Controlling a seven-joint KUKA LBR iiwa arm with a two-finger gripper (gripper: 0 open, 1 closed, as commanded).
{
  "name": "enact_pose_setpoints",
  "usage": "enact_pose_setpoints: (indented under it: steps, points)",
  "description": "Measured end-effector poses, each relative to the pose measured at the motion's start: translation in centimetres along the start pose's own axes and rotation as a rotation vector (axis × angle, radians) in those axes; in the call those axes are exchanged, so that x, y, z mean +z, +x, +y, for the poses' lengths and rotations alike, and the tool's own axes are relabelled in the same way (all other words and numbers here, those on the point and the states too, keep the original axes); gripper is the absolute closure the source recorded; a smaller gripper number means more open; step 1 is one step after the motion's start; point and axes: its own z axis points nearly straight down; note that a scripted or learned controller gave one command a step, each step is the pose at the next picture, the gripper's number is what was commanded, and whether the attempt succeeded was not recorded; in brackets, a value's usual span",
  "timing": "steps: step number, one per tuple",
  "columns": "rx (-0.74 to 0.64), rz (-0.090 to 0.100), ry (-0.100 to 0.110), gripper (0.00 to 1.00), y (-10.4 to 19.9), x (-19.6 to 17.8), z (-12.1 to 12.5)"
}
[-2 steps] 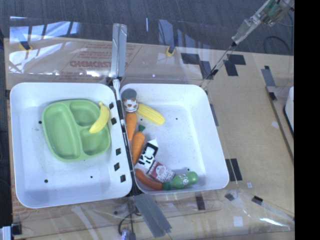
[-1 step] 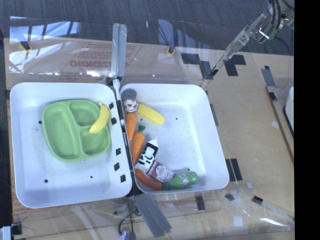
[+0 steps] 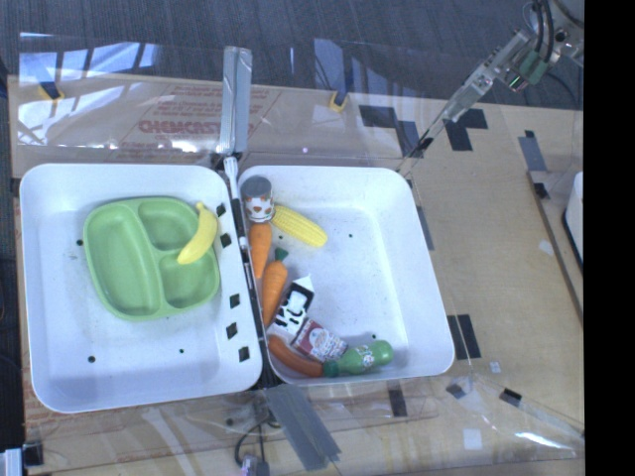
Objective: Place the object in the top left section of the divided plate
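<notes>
Since the banana is lying across the right-hand side of the divided plate, with its upper end riding over the plate's far-right rim, I'm reading it as the task's thing. It's sitting on the plate, but not in the top left section. That's a judgement, not certain.

The tool is hanging well off to the plate's right and further back, past the far corner of the right bin, carrying nothing. It's too small and thin here, so I cannot tell how wide it's set.

Doing the step well:
- Coming in high over the plate, then dropping straight down on the banana's middle.
- Closing across the banana's short axis, since the curve is making an end grip likely to slip.
- Lifting clear of the plate's inner ridges before shifting left, not dragging; the plate is looking light and could be sliding.
- Releasing low over the top left section.

Edges and room:
- The banana's upper end is sitting close to the wall between the bins, just right of the plate, so there's little room on that side.
- Left of and nearer than the plate, the left bin is giving open floor.
- The can, carrots and corn are crowding just right of that wall, so I'm keeping travel height above them.
</notes>
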Motion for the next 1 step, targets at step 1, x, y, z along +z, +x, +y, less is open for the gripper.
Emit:
enact_pose_setpoints:
  steps: [1]
  points:
    - [0.233, -0.006, -0.004, 1.0, -0.81, -0.13, 0.78]
